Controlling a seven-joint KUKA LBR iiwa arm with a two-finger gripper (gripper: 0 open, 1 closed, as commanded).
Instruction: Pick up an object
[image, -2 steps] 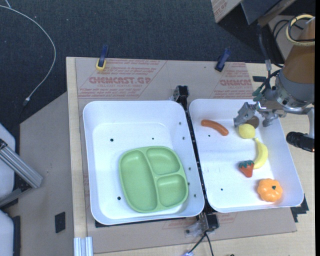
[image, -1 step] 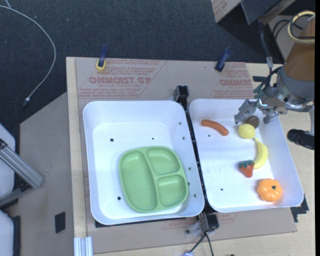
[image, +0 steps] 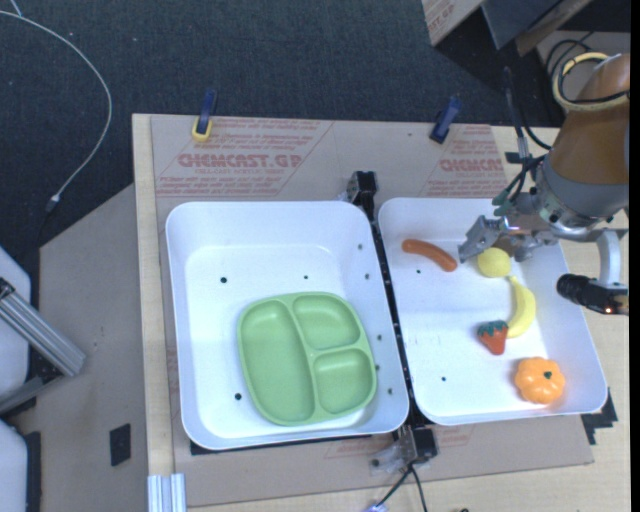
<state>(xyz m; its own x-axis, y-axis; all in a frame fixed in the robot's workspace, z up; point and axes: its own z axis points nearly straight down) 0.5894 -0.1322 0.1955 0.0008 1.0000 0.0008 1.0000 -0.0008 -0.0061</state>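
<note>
Gripper (image: 492, 240) poised low over lemon (image: 493, 263), fingers' state impossible to tell.
Lemon at twelve o'clock in right bin (image: 440, 395), touching banana (image: 521, 308); probably chosen as nearest target.

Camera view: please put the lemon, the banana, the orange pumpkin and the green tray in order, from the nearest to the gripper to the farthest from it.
From the gripper, in the right bin's far part:
1. Lemon, just under it.
2. Banana, a little nearer the camera, same bin.
3. Orange pumpkin, near that bin's front corner.
4. Green tray, over in the left bin.
</note>
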